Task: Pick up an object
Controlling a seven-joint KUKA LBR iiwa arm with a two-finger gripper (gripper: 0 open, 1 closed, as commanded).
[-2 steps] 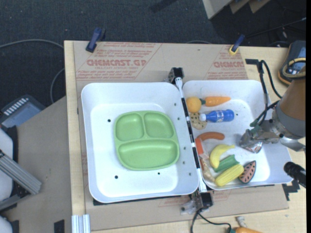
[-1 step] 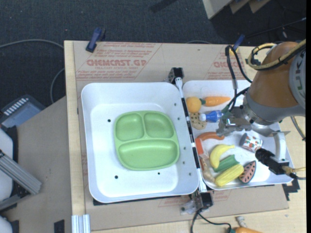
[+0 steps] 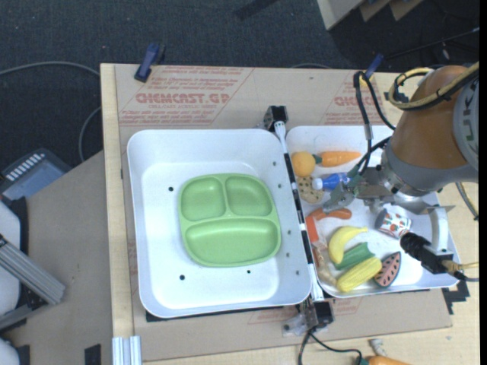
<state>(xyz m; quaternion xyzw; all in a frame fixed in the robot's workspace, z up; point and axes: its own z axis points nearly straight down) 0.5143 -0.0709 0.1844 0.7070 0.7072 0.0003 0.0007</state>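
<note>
The right bin [image 3: 335, 131] holds several toy foods: an orange carrot [image 3: 340, 158], a yellow-orange fruit [image 3: 303, 163], a small blue-capped bottle [image 3: 329, 182], a red-orange curved piece [image 3: 326, 215], a banana [image 3: 346, 239], a green vegetable [image 3: 356, 254], a corn cob [image 3: 358, 272], a watermelon slice [image 3: 388, 268] and a patterned cube [image 3: 393, 221]. My gripper [image 3: 340, 196] hangs low over the middle of this bin, just below the bottle and above the red-orange piece. I see nothing lifted clear of the bin floor.
The left bin [image 3: 152, 204] holds a green divided plate [image 3: 228, 219] at its centre. The arm's grey and orange body [image 3: 430, 139] covers the right bin's far right part. Cables [image 3: 365, 97] run along the bench behind it.
</note>
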